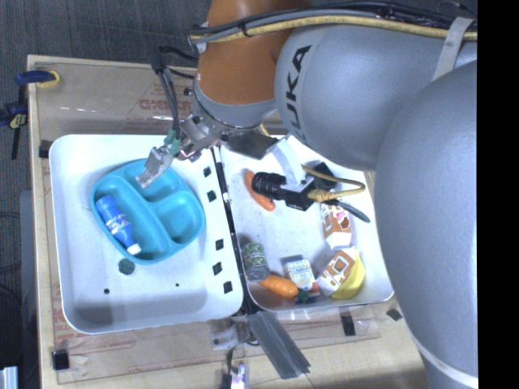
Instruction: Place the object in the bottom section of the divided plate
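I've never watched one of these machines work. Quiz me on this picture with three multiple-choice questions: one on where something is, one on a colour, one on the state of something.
1. Where is the divided plate?
A. In the left bin
B. In the right bin
C. On the bare bench outside the bins

2. What colour is the divided plate?
A. Red
B. Blue
C. Yellow

3. How does the blue bottle rest?
A. Lying on its side in a section of the plate
B. Standing upright in the right bin
C. Hanging in the air above the plate

Answers:
1. A, the plate sits inside the left bin, beside the divider.
2. B, its whole surface is bright blue.
3. A, the bottle lies flat along the plate's left section, while the gripper is over the plate's upper edge.
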{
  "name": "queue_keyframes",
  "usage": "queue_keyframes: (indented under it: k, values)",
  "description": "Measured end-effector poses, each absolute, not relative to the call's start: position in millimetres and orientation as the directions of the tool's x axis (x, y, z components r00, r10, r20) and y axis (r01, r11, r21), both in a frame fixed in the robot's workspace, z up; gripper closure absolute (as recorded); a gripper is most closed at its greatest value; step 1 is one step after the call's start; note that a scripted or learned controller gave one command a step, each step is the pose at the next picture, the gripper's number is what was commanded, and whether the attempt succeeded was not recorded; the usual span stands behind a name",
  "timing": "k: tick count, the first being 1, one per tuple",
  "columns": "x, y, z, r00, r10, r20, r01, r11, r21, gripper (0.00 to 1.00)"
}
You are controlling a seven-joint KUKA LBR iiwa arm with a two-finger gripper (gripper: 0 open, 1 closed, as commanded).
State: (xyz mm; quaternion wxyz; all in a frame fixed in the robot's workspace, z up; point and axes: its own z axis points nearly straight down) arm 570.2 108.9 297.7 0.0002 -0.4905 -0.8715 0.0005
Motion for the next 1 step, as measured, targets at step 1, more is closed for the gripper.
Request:
queue_keyframes:
  k: [1]
  values:
    - [544.2, 60.4, 257.0, -0.461, 0.888, 0.000, 0.888, 0.461, -0.003, 0.00]
